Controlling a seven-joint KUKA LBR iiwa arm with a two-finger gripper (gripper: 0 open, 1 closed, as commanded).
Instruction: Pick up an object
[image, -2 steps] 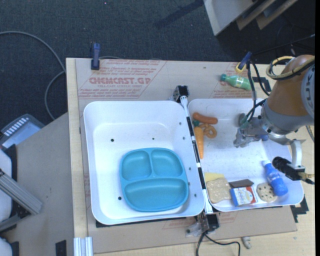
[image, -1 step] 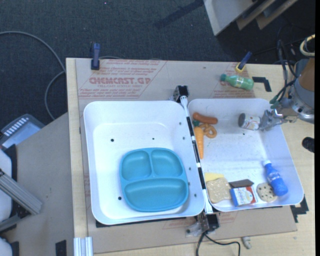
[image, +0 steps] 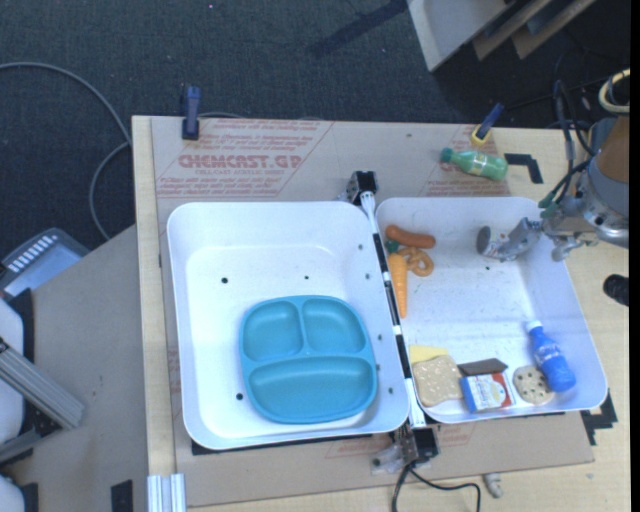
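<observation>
Over the far right corner of the right bin (image: 590, 352), claw (image: 503, 243) low above the white floor, nothing seen between its tips; how wide it stands, cannot tell. Nearest from the claw: hot dog (image: 411, 238) and pretzel (image: 421, 264), lying toward the divider, hot dog's long axis across the bin. Carrot (image: 399, 284) lengthwise along the divider, smooth, tapered. Blue bottle (image: 551, 358), cracker (image: 437, 380), cookie (image: 530, 384) well apart, at the near edge. Blue plastic plate (image: 306, 357) in the left bin (image: 190, 300).

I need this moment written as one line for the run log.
phase: reaching | gripper: over right bin, upper part, holds nothing | nearest: hot dog | blue bottle: untouched | left bin: blue plate
</observation>
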